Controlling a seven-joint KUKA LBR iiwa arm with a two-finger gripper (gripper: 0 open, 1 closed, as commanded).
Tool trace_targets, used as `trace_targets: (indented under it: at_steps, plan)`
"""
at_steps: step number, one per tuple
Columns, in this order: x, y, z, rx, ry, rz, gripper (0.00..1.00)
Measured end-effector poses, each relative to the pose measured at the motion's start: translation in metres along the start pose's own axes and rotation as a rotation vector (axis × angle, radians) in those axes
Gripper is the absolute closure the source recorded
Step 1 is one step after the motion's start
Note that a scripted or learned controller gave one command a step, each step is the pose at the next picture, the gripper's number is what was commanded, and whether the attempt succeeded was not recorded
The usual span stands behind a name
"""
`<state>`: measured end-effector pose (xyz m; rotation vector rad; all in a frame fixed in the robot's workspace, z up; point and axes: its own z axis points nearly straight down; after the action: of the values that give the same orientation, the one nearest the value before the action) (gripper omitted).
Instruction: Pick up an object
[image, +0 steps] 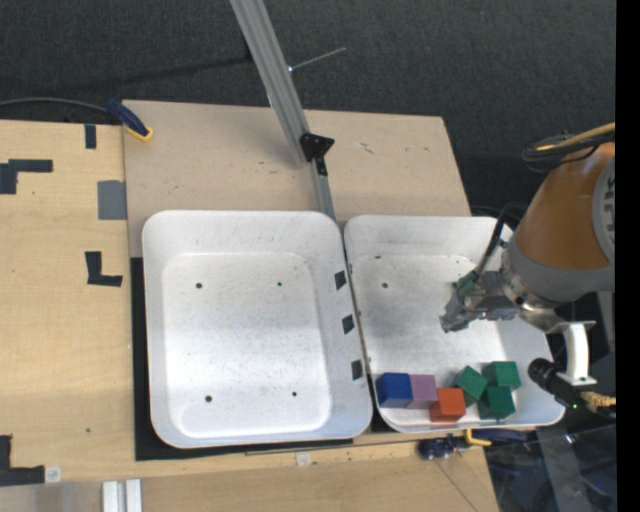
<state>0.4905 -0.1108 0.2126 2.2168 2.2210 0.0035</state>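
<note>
While the gripper (458, 308) hangs over the bare middle of the right bin (420, 240), nothing is between its fingers, and the approach step is in hand.

Whether those fingers are spread or pressed together I cannot tell; they read as 1 dark blurred mass. The candidate objects are small matte blocks clustered at the bin's near edge: a blue cube (394, 388), a lilac block (424, 388), an orange block (449, 402) and 3 green blocks (494, 388), all hard-edged and touching or just beside one another. The next move likely calls for shifting toward that cluster and descending on an outer block, since tight packing leaves little finger room. The left bin (240, 230) is smooth, scuffed white plastic.
</note>
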Motion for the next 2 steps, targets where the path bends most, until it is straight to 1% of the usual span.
trace_targets:
  at_steps: [1,2]
  plan:
    - [0.057,0.016,0.002,0.006,0.003,-0.006,1.0]
    - [0.097,0.042,0.004,0.005,0.002,-0.004,1.0]
